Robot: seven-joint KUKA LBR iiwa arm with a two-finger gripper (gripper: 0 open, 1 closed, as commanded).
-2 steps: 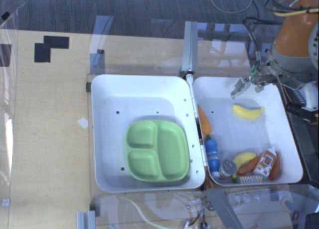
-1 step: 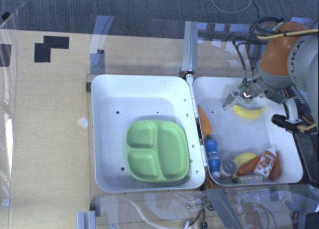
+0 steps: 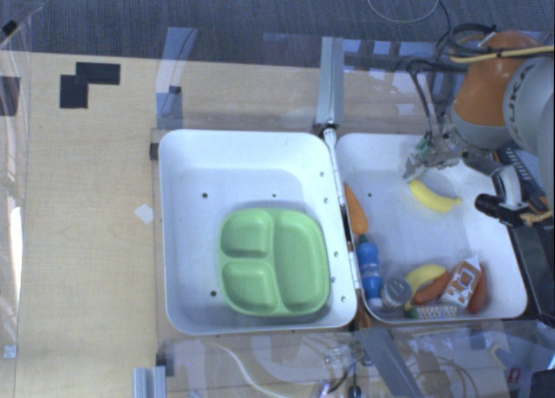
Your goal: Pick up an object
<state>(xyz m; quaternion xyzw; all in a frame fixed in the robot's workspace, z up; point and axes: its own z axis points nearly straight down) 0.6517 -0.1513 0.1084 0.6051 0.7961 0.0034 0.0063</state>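
Camera view: looks down at a slant on two white bins side by side.
Left bin [image 3: 173, 214]: holds a green divided plate [image 3: 274, 261], lying flat near the front.
Right bin [image 3: 499, 305]: a carrot [image 3: 355, 209] and a blue bottle [image 3: 368, 268] lie along its left wall; a lemon [image 3: 424, 276] and a small carton [image 3: 460, 282] crowd the front corner.
Banana [image 3: 434, 198]: lies flat in the far half of the right bin.
Arm [image 3: 512, 106]: reaches in from the right, orange band above the wrist, bent down over the right bin.
Gripper [image 3: 427, 162]: hangs just above the banana's near end, perhaps touching it; whether the fingers are spread or closed, I cannot tell.
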